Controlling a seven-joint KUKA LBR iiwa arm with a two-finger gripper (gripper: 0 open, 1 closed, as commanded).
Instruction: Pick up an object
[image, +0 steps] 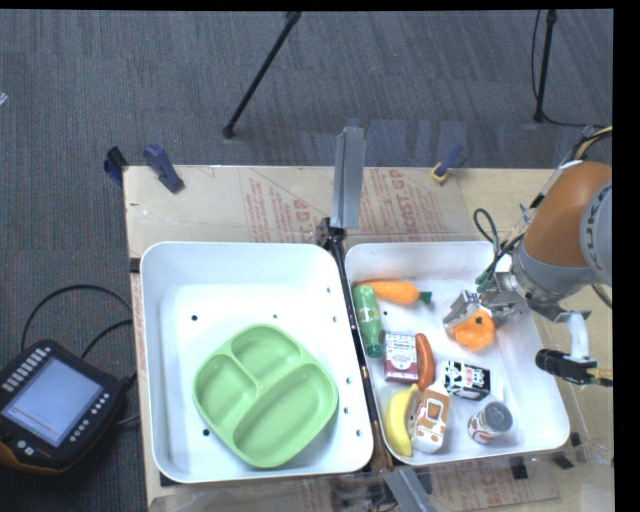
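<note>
Gripper (472, 312) work is the step in hand, judged from the pose: the grey fingers are lowered into the right bin (530, 420) and placed at the upper edge of a small orange pepper (476, 330), which lies near the middle of that bin, toward its right side. Whether the fingers are spread or closed cannot be told, because they are small and partly merged with the orange body below them, so no grasp can be claimed.

For the pick to be done well, the fingers should be brought down on both sides of the pepper, not on top of it, since a rounded smooth body is likely to slip out sideways. The closing should be centred on the widest part, and the lift should be made straight up, so that the neighbours are not dragged: a carrot (392, 292) lies to the upper left, a red sausage (426, 360) and a black-and-white carton (466, 379) lie just below.

Several things are hard to read. The contact between the fingers and the pepper is hidden by the wrist itself. The arm (562, 232) is cut off at the right edge. A small can (489, 422) in the lower corner is blurred, and its label cannot be made out. In the left bin (170, 280) a green divided plate (265, 396) is seen clearly
</note>
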